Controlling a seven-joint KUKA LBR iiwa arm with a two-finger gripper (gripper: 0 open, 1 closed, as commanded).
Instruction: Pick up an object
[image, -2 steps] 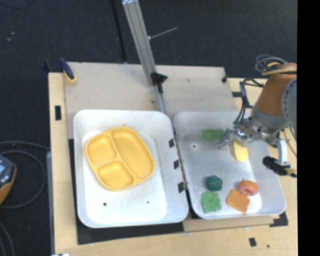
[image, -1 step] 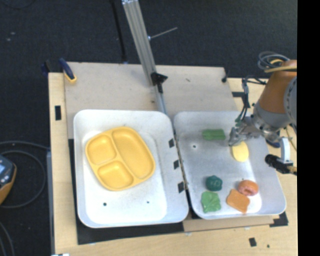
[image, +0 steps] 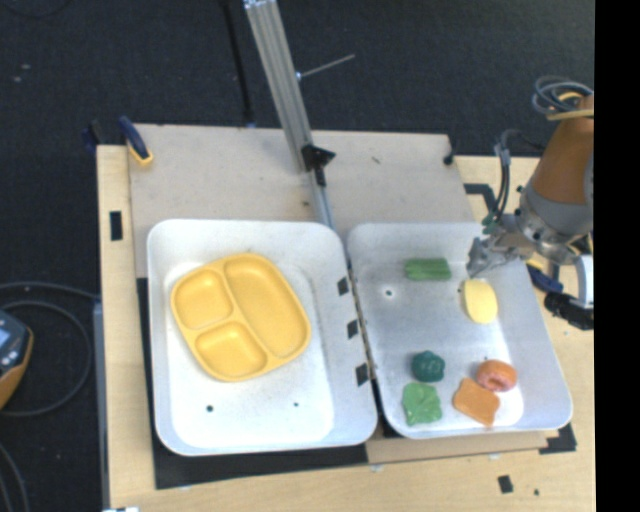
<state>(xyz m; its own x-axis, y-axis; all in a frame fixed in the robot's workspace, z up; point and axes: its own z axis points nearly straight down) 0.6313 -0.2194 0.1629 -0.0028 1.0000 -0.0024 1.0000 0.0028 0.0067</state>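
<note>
I have the pincer (image: 484, 252) low over the far end of the right bin (image: 385, 262), arm coming in from the right, and from this angle I cannot tell how it is set. Nearest to it is a pale yellow, rounded, lemon-like piece (image: 481, 300), lying just beside and below the tip, apart from it. I count six loose items in that bin: one flat green bar (image: 428, 269) to the pincer's left, the yellow piece, one dark green lump (image: 429, 366), one light green leafy piece (image: 422, 403), one orange block (image: 476, 401) and one reddish-orange round piece (image: 496, 376) touching it. On the bench the left bin (image: 180, 420) carries one yellow three-compartment tray (image: 239, 315).
</note>
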